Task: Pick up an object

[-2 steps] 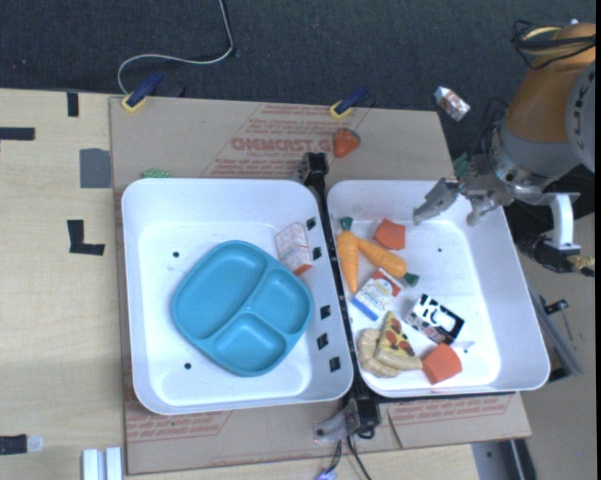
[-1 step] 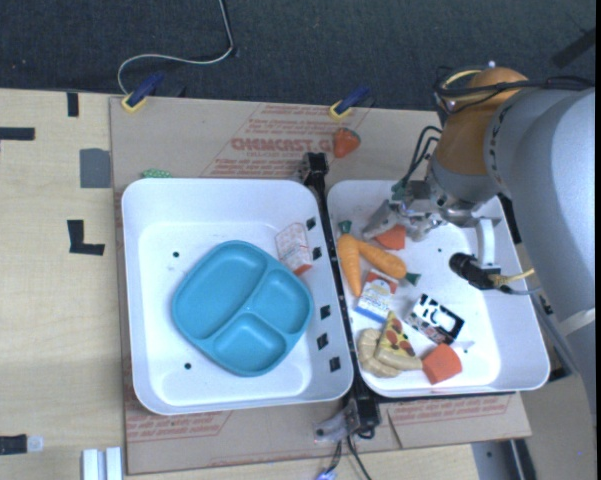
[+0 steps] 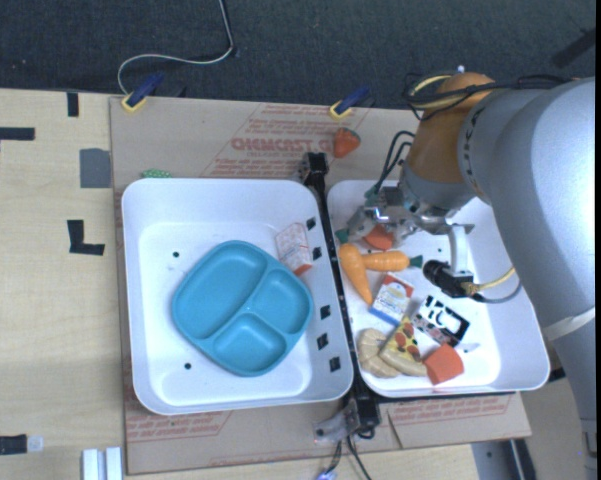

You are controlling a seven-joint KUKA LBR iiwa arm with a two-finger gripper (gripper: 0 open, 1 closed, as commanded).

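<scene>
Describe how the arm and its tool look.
The arm is bulky, rounded and grey, with an orange band above the wrist. Thin black cables loop around the band. The tool is a small metal and black piece over the right bin.

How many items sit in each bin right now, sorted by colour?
Left bin:
Blue divided plate: 1
White and red carton: 1
Right bin:
Orange carrots: 2
Red block: 1
Blue and white carton: 1
Tan banana: 1
Pizza slice: 1
Total: 8, small pieces near the end effector uncounted.
</scene>
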